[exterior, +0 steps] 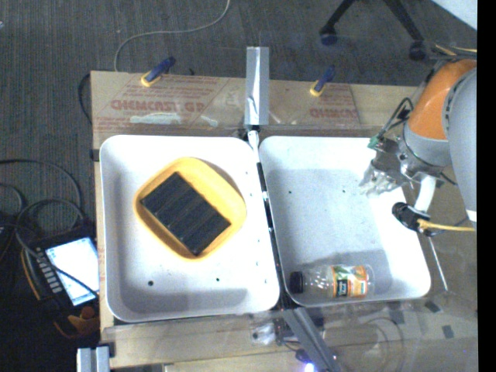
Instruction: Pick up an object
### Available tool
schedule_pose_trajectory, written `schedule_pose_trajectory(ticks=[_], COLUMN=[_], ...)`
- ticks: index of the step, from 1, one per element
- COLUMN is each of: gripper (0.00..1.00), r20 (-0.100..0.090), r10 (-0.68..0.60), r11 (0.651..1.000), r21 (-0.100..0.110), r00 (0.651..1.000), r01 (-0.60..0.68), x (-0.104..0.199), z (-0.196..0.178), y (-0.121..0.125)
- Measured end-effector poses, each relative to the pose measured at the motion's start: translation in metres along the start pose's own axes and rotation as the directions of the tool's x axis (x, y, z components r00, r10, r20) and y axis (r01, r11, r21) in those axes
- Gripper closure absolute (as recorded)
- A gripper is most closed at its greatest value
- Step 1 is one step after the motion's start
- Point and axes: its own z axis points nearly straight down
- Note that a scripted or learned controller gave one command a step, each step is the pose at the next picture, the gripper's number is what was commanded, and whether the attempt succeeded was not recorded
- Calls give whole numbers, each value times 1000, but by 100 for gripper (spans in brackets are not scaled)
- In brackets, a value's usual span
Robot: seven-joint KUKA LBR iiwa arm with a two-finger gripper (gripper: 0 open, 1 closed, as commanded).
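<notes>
Bottle [335, 280] lies on its side against the near wall of the right bin [325, 200], well apart from your jaws [380, 178]; whether they stand wide or narrow you cannot tell. Your arm [442, 122] reaches in over the bin's far right corner, wrist bent downward.

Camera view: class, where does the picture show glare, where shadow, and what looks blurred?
Camera view: bright glare washes the left bin's floor; soft shadow lies along the right bin's near wall beside the bottle; the claw looks slightly blurred, and the floor is dim.
</notes>
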Motion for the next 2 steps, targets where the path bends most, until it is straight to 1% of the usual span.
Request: schedule_pose_trajectory(ticks=[1,2], gripper=[100,100], r20=[-4,-4], r10=[66,84], r11=[998,996], r21=[-2,-3], r00=[998,996], r01=[-66,-84], x=[69,34], z=[35,34], y=[29,42])
